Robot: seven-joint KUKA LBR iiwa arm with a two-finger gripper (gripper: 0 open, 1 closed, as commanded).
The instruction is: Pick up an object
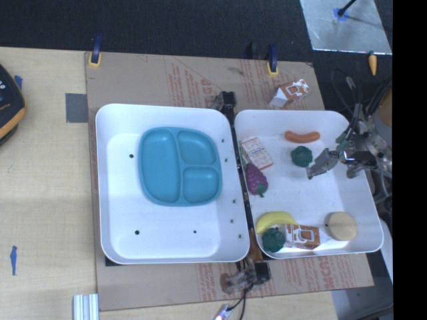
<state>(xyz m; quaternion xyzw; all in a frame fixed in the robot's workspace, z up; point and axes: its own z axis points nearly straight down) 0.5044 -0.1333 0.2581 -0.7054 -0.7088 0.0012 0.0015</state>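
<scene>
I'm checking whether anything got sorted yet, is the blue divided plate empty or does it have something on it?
Empty. The blue divided plate in the left bin shows three bare compartments; the toy foods all lie in the right bin.

Right bin (360,199) centre bare; items crowd near wall; broccoli (301,156) beside gripper (319,168).

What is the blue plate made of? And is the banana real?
The blue plate looks like smooth matte plastic: one even colour, with moulded compartments. The banana is probably a plastic toy, since its yellow is flat and unmarked, though the view cannot settle it.
</scene>
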